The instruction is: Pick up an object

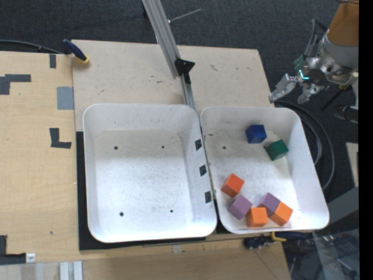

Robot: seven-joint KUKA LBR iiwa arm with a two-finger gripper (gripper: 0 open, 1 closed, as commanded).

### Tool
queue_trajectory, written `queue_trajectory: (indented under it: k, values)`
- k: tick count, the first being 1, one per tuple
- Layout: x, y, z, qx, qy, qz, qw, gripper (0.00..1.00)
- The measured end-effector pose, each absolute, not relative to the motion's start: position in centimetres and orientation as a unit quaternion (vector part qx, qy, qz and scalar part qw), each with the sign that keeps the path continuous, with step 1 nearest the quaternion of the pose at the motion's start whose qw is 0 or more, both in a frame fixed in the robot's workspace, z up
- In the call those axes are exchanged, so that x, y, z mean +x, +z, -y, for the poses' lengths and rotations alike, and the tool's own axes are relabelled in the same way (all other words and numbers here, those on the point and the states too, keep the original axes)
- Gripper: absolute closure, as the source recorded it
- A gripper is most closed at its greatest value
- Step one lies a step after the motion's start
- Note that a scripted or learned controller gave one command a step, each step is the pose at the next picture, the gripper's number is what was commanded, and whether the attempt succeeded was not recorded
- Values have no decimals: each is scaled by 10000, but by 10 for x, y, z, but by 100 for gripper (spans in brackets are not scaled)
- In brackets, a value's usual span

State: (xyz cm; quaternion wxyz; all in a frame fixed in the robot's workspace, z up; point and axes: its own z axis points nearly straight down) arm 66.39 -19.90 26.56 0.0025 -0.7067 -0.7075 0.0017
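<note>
Bench w/ two bins, cubes all in right bin; gripper fingers spread, empty, parked outside pre-pick.

Arm at upper right: orange band over a grey wrist section, rounded casing. Below it a silvery metal flange with dark fittings. Pincer is pale grey metal, thin fingers, small teal-green light glowing at its base. Thin dark cables run off the wrist. Details blurry, no markings readable.
</note>
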Motion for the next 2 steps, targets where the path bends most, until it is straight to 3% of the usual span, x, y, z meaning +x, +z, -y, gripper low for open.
queue_trajectory:
  k: [1, 2]
  values:
    - [665, 269, 199, -7062, 13, 7080, 1, 0]
    - [661, 224, 193, -7064, 20, 7078, 18, 0]
